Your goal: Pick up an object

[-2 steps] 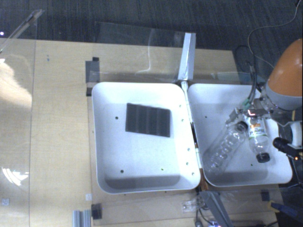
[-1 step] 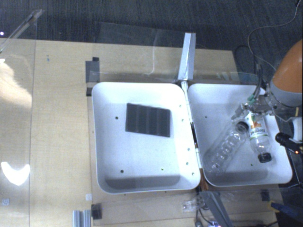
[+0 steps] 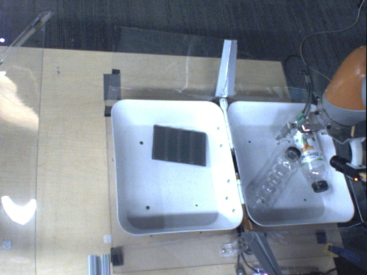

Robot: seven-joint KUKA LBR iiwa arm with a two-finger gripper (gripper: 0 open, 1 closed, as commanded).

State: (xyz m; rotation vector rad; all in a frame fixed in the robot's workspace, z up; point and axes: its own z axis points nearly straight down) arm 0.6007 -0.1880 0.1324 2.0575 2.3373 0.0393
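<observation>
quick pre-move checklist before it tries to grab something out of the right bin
1. Target present: two clear plastic bottles lie in the right bin, a larger bottle and a smaller bottle. Ok.
2. Gripper over the right bin: above its upper part, near the smaller bottle's top end. Ok.
3. Finger state: cannot tell.
4. Anything held: cannot tell.
5. Bottles apart: they lie close together near the black caps. Not ok for a clean single grab.
6. Left bin contents: a dark flat pad, away from the arm. Ok.

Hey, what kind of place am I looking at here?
Most likely a robotics lab bench set up for bin-picking trials: two shallow white bins, the left bin and the right bin, sit on a wooden bench, with a grey-and-orange robot arm reaching over clear plastic bottles.
</observation>
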